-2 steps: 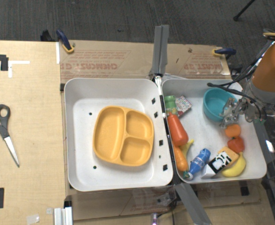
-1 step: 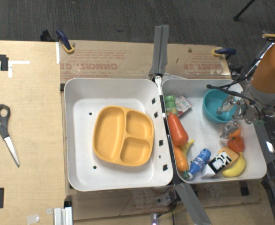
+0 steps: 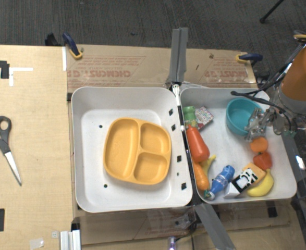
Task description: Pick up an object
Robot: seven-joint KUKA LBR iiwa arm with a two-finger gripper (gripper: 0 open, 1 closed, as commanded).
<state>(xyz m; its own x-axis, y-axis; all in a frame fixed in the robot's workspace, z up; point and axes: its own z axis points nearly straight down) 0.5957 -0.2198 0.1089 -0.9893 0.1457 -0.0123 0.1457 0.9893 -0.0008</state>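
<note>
Hovering over right bin (image 3: 278, 191) | gripper (image 3: 258, 125), grip state unclear, beside teal bowl (image 3: 240, 116) | bench (image 3: 27, 119), scissors (image 3: 4, 145) far left

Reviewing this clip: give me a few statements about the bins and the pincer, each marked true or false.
1. The yellow divided plate lies in the left bin. True.
2. The teal bowl sits in the left bin. False: it is in the right bin.
3. The pincer is over the right bin, beside the teal bowl. True.
4. The banana lies on the yellow divided plate. False: it is at the right bin's near right corner.
5. The scissors lie inside a bin. False: they lie on the bench left of both bins.
</note>
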